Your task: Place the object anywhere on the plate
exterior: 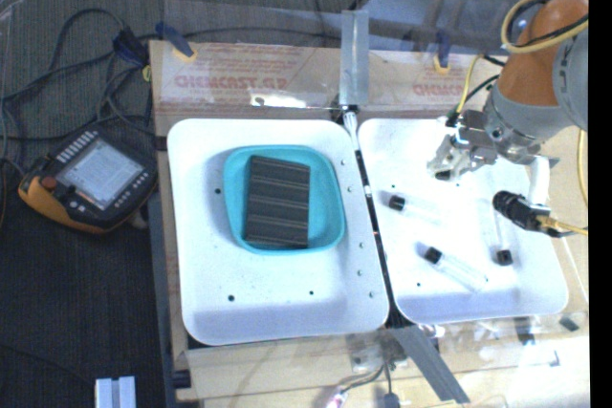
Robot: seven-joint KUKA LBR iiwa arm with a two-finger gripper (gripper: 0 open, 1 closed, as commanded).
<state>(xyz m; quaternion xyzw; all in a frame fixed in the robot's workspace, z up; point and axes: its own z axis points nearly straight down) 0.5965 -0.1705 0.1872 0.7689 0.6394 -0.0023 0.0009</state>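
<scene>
Two bins below me, and my gripper (449,158) hovers over the right bin's (535,296) far edge; whether it's parted or closed, I cannot tell. The dark ribbed rectangular block (277,202) already lies on the turquoise plastic plate (328,205) in the left bin (191,291), long axis running near-to-far, well off to my side.

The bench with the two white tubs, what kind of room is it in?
Probably a robot lab: a robot arm reaches over the white bins, and its control pendant lies on the carpet among cables.
</scene>
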